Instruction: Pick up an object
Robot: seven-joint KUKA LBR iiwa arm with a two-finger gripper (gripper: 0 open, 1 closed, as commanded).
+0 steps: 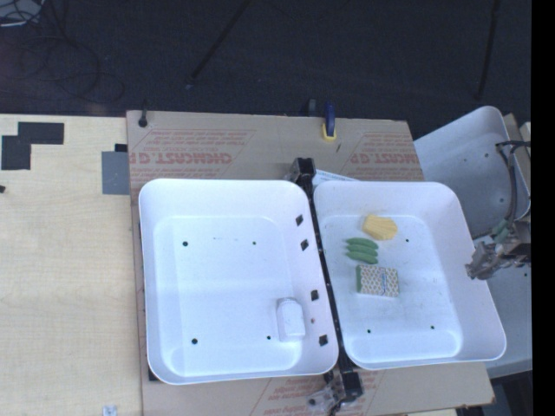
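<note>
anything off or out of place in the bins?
Nothing stands out. Right bin holds a yellow piece, a green pod-like item and a patterned sponge, all lying flat and apart. Left bin holds one white block. The gripper sits at the right bin's right rim.

Two shallow white bins stood side by side on the desk [69,258]: a left bin [160,232] and a right bin [451,232]. The left bin held one item, a white block [290,317]. The right bin held three items: one yellow piece [380,227], one green piece [362,250] and one patterned, speckled packet [378,281]. Four loose items were counted in all.
</note>
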